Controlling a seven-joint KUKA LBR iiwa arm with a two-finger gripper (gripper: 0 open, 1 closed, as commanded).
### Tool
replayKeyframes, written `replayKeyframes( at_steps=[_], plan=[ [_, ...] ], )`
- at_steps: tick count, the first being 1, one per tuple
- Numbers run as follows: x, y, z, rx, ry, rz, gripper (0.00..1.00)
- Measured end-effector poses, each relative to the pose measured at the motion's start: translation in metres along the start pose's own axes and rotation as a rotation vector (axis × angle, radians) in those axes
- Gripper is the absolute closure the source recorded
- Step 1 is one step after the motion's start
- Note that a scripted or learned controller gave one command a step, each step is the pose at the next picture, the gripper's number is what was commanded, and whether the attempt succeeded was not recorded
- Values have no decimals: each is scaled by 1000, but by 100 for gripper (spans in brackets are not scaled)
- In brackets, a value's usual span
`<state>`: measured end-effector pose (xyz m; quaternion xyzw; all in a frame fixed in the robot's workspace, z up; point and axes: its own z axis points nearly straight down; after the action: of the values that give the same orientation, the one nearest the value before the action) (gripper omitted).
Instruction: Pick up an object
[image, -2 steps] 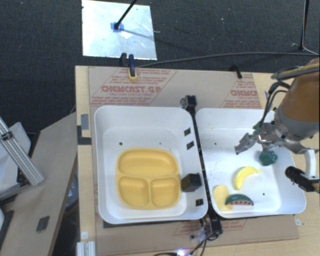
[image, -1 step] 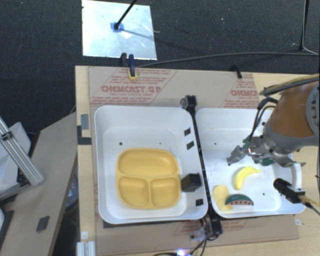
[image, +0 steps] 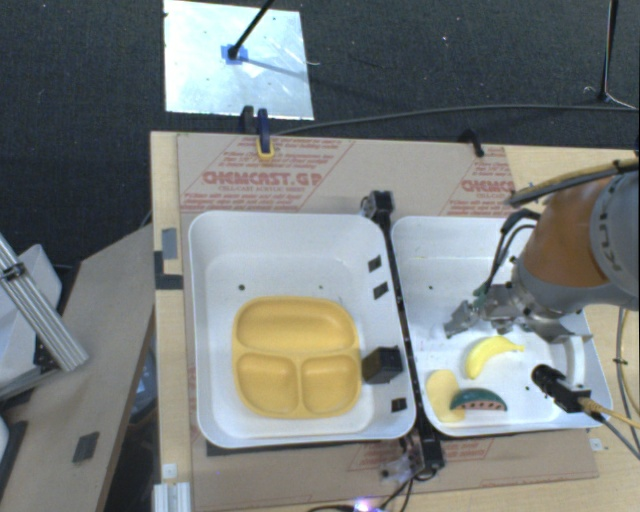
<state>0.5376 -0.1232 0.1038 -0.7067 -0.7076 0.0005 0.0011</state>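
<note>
Fingers (image: 470, 318), grip unclear, hover over the right white bin (image: 440, 250) near a banana (image: 490, 352).

The light brown wooden surface (image: 165, 300) holds a see-through sheet with red writing (image: 300, 165). Two shallow white bins, left (image: 210, 260) and right (image: 430, 240), sit touching on it.

You have two shallow white bins side by side on the desk: the left bin (image: 215, 300) and the right bin (image: 440, 250). In the left one you see one yellow divided tray (image: 297, 355) with three compartments. In the right one you can count three small items: one banana (image: 492, 352), one pale yellow round piece (image: 441, 387), and one watermelon slice (image: 478, 402).
</note>
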Motion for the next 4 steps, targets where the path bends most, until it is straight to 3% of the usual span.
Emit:
replayKeyframes(
  at_steps=[1,2,4],
  plan=[
    [0,0,20,-1,0,0,0],
    [0,1,9,-5,-1,1,100],
    [10,7,-98,-10,-2,-3,100]
  ],
)
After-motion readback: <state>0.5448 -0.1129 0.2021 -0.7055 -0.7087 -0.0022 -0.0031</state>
